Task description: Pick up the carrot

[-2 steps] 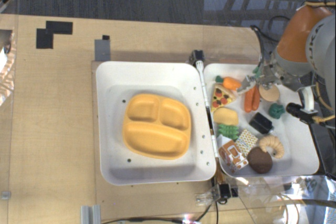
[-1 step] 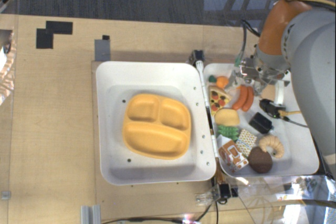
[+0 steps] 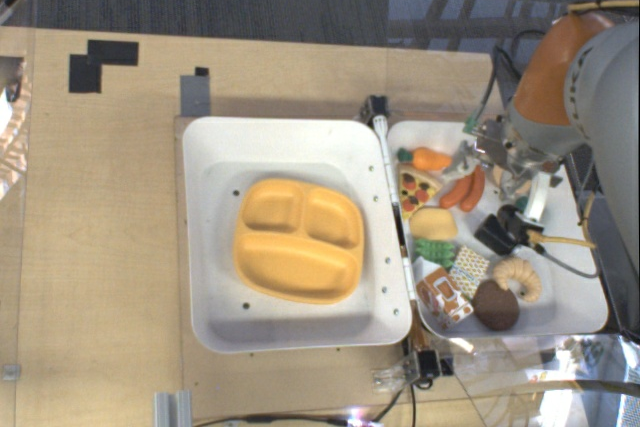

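The claw hung low over the right bin, its grey and black parts bunched together above the toy food, and from where I stood I could not tell how it was set or whether it touched anything. Nothing showed caught in it.

The carrot lay just beyond the claw, toward the left bin, at the far inner corner of the right bin, its green top pointing at the divider. A red sausage lay between the carrot and the claw, nearly under the claw itself (close enough to be grabbed by mistake, I judged).

Further from the claw, toward the near edge, sat a pizza slice, a pale yellow lump, a croissant and a brown ball.

Across the divider, the yellow tray sat in the middle of the left bin.

So the job looked barely begun: the arm was over the right bin, but the carrot rested on the bin floor, ungripped. Shifting across to it, closing and lifting were all left to do.
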